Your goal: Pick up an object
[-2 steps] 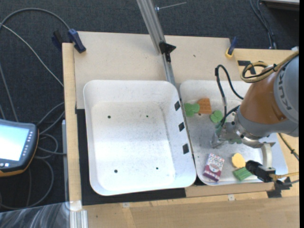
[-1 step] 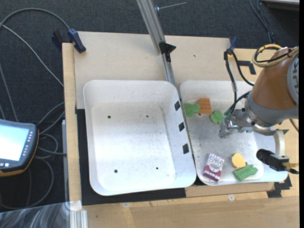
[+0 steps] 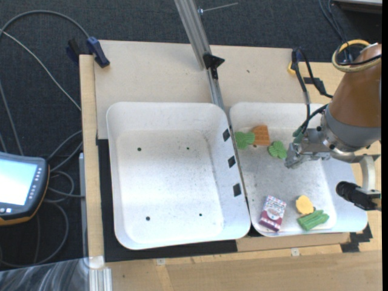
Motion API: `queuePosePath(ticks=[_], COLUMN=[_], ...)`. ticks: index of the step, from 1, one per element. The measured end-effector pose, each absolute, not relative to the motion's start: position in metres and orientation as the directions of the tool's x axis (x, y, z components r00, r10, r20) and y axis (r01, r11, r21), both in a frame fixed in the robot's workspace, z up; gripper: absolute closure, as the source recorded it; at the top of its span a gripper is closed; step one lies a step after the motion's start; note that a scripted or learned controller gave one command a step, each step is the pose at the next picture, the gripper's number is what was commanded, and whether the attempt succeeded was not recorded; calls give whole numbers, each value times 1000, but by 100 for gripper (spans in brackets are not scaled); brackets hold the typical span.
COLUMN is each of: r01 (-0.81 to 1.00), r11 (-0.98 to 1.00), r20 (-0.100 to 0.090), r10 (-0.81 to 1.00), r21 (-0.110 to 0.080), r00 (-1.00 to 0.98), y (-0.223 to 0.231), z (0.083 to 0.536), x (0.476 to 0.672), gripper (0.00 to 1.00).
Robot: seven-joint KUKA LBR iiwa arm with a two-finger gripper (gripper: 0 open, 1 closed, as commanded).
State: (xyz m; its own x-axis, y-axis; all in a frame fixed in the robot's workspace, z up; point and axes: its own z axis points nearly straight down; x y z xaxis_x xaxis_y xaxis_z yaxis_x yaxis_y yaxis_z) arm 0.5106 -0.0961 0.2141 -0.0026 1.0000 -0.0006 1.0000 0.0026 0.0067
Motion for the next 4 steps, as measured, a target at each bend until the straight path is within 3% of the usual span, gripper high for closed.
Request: queuePosePath(ticks=[1, 4], r01=[1000, 1000], r11=[2, 7], r20=[-1, 2], r10=[1000, 1000], r21=[8, 1], r00=[-2, -7], y=[-96, 60], z=[268, 235], x=[512, 565], gripper=[100, 100])
